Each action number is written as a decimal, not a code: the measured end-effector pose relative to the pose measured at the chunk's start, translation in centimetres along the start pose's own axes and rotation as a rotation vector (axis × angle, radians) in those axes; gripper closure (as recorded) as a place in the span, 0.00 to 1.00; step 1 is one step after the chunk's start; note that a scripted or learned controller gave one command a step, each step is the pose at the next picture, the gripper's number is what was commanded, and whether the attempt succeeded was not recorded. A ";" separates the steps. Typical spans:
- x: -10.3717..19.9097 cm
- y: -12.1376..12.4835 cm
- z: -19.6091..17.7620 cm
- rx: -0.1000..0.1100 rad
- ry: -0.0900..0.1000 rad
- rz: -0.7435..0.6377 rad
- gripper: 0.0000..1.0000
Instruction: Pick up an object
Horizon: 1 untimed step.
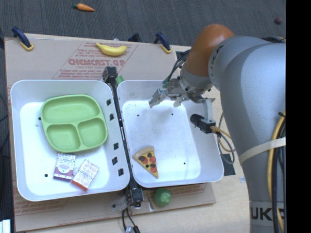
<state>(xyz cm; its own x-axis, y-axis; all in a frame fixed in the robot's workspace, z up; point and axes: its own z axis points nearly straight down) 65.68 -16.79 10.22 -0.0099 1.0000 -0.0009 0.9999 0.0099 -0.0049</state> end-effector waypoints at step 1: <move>0.0 0.0 -1.1 0.000 0.000 -0.002 1.00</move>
<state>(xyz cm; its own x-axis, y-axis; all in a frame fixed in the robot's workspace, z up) 65.74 -16.76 11.28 -0.0117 0.9999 -0.0004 0.9999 0.0117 -0.0049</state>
